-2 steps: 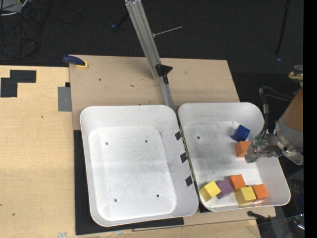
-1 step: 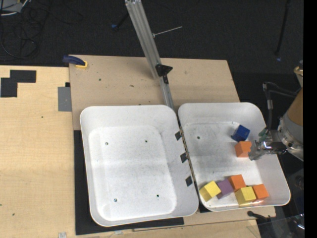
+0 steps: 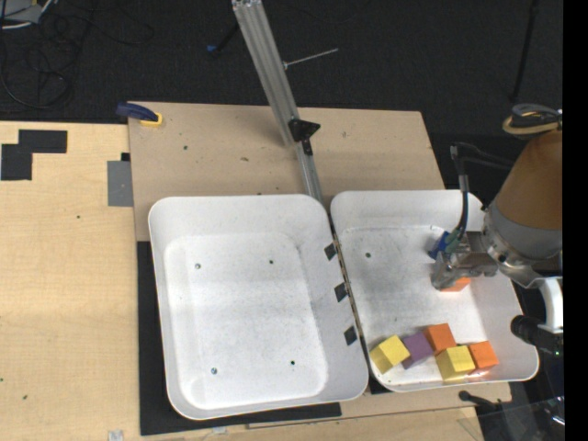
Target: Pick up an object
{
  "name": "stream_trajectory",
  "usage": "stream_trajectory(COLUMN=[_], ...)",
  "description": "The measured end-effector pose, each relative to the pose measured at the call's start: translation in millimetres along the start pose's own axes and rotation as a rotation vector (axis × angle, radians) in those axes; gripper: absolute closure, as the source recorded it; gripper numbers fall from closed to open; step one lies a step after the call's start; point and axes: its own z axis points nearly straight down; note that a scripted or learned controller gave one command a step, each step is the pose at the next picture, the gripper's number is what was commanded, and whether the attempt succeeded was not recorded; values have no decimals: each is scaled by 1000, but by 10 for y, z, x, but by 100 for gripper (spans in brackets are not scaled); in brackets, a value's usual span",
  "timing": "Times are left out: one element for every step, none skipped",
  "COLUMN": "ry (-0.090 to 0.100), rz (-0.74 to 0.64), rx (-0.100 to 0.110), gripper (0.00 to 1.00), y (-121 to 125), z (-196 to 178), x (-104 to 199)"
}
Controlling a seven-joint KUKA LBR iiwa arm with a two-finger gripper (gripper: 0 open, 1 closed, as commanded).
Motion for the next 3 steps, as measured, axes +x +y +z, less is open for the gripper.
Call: stream_trajectory(ry=[0,0,0], rz=[-1,-1,0], rx=[0,0,1], gripper=[100,100,100], y=[188,324,457], z=[77,67,94], x=[510,1021,1470])
